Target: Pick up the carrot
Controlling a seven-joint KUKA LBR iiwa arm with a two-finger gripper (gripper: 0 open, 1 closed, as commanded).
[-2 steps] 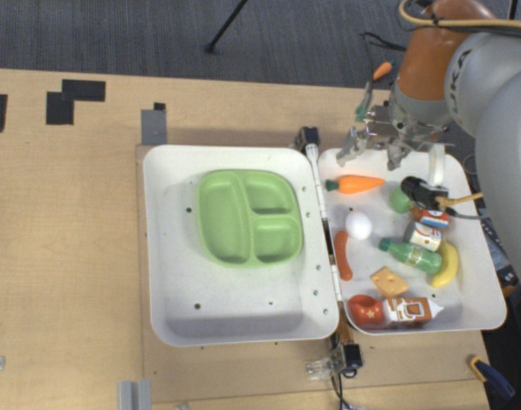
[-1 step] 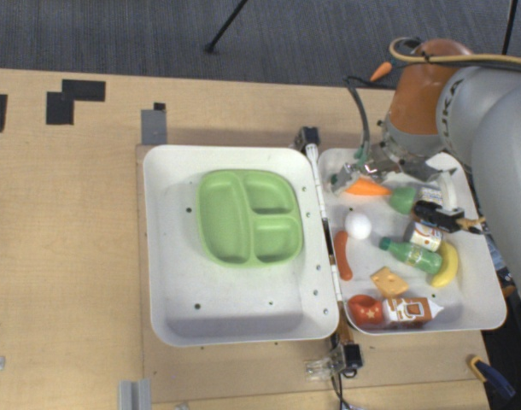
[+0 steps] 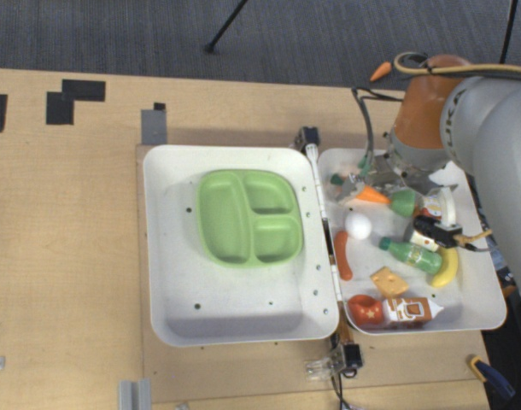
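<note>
Bench: pale wood (image 3: 64,254) under me, grey carpet beyond it, two white bins side by side on top.
Carrot: the carrot (image 3: 372,197) lies in the right bin (image 3: 491,310), toward its far side, orange, with its thin end pointing left.
My gripper: my gripper (image 3: 382,176) hangs just above and behind the carrot, very near it; I cannot tell how the fingers stand, nor whether they touch it, since my wrist and dark cables cover them.
Right bin contents: a white ball (image 3: 359,225) sits just in front of the carrot, a green bottle (image 3: 412,254) lies to the right of the ball, a banana (image 3: 447,268) curves beyond the bottle, a sausage (image 3: 342,255) lies by the left wall, a cracker (image 3: 388,281) sits near the middle, and a tomato (image 3: 366,311) and a small carton (image 3: 407,312) rest by the near rim.
Left bin: the left bin (image 3: 171,314) holds a green divided plate (image 3: 248,217).
Hard to read: a green piece (image 3: 403,202) beside the carrot and the black-and-white bits under my arm are too jumbled to name.
</note>
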